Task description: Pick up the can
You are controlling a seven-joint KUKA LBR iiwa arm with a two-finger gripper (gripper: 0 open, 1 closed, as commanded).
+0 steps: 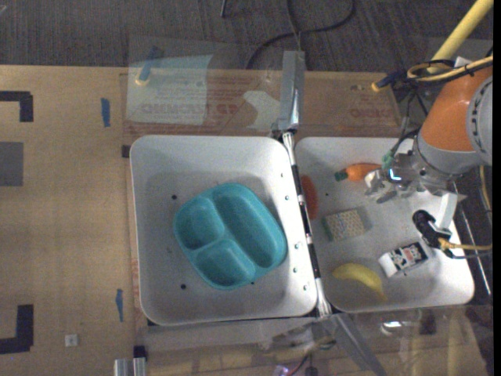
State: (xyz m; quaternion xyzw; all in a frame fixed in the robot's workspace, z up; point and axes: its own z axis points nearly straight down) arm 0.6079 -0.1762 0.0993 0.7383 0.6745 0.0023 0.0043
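Nearest, in the right bin (pixel 443 290), smooth white plastic with rounded corners: a banana (pixel 358 278), yellow, curved, lying flat by the front wall. Just right of it is the can (pixel 405 258), small, white body with a black and red label, on its side and angled, near the bin's front right corner, apart from the banana, nothing gripping it. Behind these sits a flat square pad (pixel 344 225), pale with a fine speckled pattern, mid bin. The left bin (pixel 156 178), same white plastic, holds a teal plate (pixel 228 235), matte, rounded, divided into three compartments, lying skewed. A red-orange elongated item (pixel 309 197) lies against the right bin's left wall. Farther back, the gripper (pixel 385 182), metallic grey, hangs over the rear of the right bin, well apart from the can; open or closed, can't tell. Just left of it is a carrot-shaped toy (pixel 360 171), orange with a green end. The bench (pixel 70 210) is light wood, with a clear plastic sheet (pixel 176 88) at the back. Beyond it is grey carpet (pixel 117 14) with a looped black cable (pixel 313 6).
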